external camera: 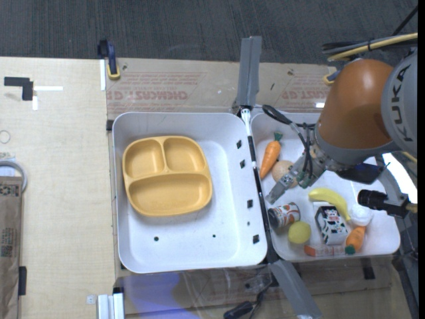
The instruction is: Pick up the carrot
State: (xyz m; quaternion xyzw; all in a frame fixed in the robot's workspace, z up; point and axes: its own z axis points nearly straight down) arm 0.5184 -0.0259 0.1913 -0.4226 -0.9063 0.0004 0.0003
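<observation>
The carrot (269,158) is orange with a green top and lies tilted at the left side of the right bin (388,244), close to the wall between the two bins. My gripper (279,188) hangs low just below and to the right of it, over a pale beige round item (283,170), with nothing seen in its grasp. A second, smaller orange carrot-like piece (356,238) lies at the bin's front right. The arm's orange band (355,102) covers the bin's back right.
The right bin also holds a small can (285,214), a yellow lemon (299,232), a banana (329,197) and a cow-patterned carton (330,223). The left bin (192,251) holds a yellow divided plate (166,175).
</observation>
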